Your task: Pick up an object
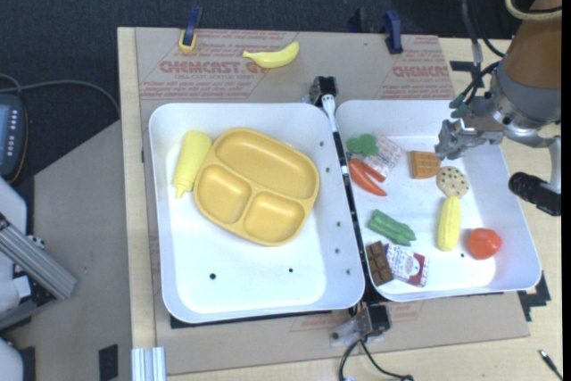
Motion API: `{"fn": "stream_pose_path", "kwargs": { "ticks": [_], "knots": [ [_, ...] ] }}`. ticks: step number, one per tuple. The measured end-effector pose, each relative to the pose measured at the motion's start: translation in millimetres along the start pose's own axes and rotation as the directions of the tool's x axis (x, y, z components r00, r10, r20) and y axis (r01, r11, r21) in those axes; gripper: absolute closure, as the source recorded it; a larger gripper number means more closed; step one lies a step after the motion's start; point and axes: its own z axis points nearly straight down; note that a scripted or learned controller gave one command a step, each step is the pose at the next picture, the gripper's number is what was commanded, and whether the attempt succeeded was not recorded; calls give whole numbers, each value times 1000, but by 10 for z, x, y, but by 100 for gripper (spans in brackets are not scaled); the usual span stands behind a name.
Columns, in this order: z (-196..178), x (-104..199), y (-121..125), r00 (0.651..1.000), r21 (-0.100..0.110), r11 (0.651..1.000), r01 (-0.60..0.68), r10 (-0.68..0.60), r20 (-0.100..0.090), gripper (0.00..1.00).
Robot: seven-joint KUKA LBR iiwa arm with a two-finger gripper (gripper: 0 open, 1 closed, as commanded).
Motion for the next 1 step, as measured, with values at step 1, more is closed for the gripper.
{"fn": "stream_pose_path", "kwargs": {
  "ticks": [1],
  "knots": [
    [-88,481,-140,1000,7,1000,4,-4,-4,100]
  ]
}}
